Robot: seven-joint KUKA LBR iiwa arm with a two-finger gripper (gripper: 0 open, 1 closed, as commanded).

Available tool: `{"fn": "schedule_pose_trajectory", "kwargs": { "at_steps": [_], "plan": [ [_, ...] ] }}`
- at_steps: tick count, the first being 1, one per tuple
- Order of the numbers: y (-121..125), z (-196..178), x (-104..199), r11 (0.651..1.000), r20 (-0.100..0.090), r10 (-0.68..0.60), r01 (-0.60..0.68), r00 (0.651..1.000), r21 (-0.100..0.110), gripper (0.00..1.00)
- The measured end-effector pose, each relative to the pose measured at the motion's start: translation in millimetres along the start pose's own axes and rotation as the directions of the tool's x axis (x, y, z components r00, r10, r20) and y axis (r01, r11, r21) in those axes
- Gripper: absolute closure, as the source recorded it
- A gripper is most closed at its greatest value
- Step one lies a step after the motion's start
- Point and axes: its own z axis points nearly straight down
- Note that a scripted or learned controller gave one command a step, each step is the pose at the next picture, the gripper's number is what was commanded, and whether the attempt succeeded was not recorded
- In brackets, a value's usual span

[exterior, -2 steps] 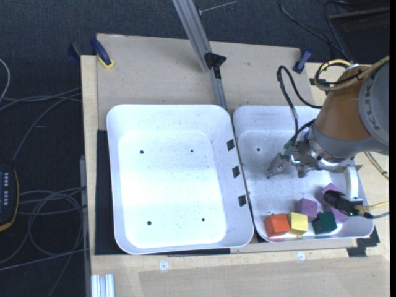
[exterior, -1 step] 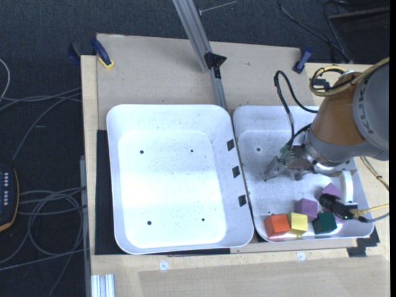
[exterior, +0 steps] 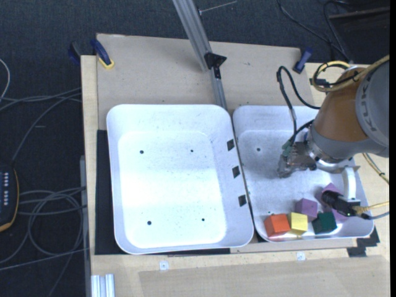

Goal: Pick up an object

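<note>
Reaching in from the right, arm [exterior: 346, 113] hangs over right bin [exterior: 260, 184], gripper [exterior: 289, 166] low above bare bin floor near its middle, nothing seen between it and the floor; can't tell its grip state. Blocks cluster at that bin's near edge: orange block [exterior: 278, 224], yellow block [exterior: 299, 222], purple block [exterior: 306, 206], green block [exterior: 323, 223]. Left bin [exterior: 167, 178] sits touching alongside.
</note>
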Motion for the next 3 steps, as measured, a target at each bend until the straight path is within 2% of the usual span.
{"fn": "schedule_pose_trajectory", "kwargs": {
  "at_steps": [2, 3],
  "plan": [
    [-2.6, -90.9, -0.1, 1.000, 0.003, 0.000, 0.000, 1.000, -0.006, 1.00],
    [-1.2, -111.5, 0.2, 1.000, 0.003, -0.001, 0.001, 1.000, -0.005, 1.00]
  ]
}}
